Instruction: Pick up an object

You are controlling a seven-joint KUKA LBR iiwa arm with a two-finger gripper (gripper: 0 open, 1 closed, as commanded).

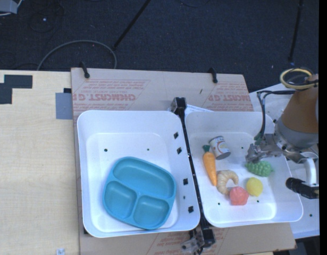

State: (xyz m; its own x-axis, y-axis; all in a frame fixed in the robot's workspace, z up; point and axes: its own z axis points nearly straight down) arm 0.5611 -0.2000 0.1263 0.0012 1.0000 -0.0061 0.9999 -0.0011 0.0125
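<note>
The arm (301, 113), grey with an orange band, reaches in from the right and ends in the tool (257, 154), which sits low over the right bin (243, 217), directly above and touching or nearly touching the green bunch of grapes (260, 168). The tool's metal parts blur together against the bin wall, so I cannot tell how it stands, and nothing can be seen clamped in it.

Taking the grapes as the landmark: a yellow lemon (254, 186) lies just below them, close but apart. A pink-red rounded fruit (238, 196) lies below and to the left, just beside the lemon. A pale, curled croissant-like piece (226, 179) is to the left of the grapes and touches or nearly touches the pink fruit. Further left lies an orange carrot (209, 166) with a green top, pointing down the bin. Up and to the left of the grapes a small tin can (220, 147) lies tilted on its side; its label is too small to read.

Well to the left of the grapes, past the dividing rim, the left bin (94, 126) holds a blue divided plate (139, 192) with three compartments.

Behind both bins a cardboard sheet (126, 92) on the bench (30, 163) carries red printing, seen upside down and reversed; it seems to read "CHEMCAST GP", repeated near the right clip, but the letters are faint.
</note>
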